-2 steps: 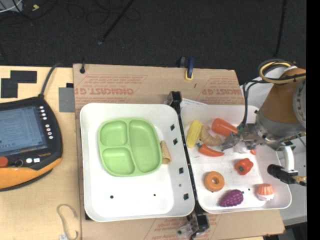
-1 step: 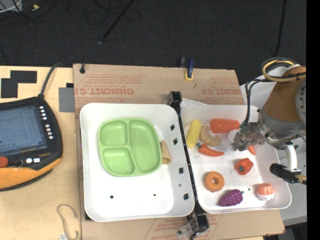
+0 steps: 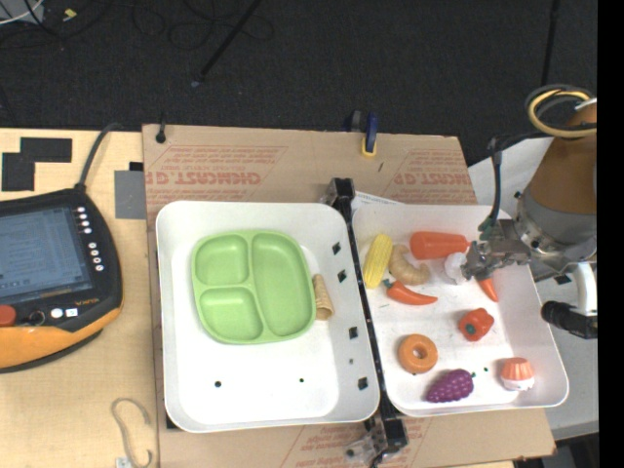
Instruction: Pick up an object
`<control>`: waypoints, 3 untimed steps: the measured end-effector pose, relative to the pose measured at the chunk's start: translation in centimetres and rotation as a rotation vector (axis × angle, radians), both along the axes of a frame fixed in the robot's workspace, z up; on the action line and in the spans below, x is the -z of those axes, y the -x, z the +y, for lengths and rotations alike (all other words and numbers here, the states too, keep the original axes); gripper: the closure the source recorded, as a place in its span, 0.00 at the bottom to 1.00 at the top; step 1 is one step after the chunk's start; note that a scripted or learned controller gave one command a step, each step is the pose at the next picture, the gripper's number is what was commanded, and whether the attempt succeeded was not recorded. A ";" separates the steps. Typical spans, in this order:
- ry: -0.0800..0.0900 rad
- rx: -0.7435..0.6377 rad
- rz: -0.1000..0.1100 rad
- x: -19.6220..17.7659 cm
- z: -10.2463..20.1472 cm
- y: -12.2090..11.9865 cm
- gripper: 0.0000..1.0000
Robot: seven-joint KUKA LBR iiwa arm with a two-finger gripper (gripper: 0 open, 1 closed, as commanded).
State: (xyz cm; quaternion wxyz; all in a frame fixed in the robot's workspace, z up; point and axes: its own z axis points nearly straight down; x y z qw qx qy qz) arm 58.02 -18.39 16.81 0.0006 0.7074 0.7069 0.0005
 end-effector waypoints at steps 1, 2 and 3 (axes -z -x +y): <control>0.001 0.000 -0.001 -5.3 -0.2 0.0 1.00; -0.003 -0.003 0.006 -4.5 4.4 0.6 1.00; -0.003 -0.004 0.005 -5.2 9.3 0.4 1.00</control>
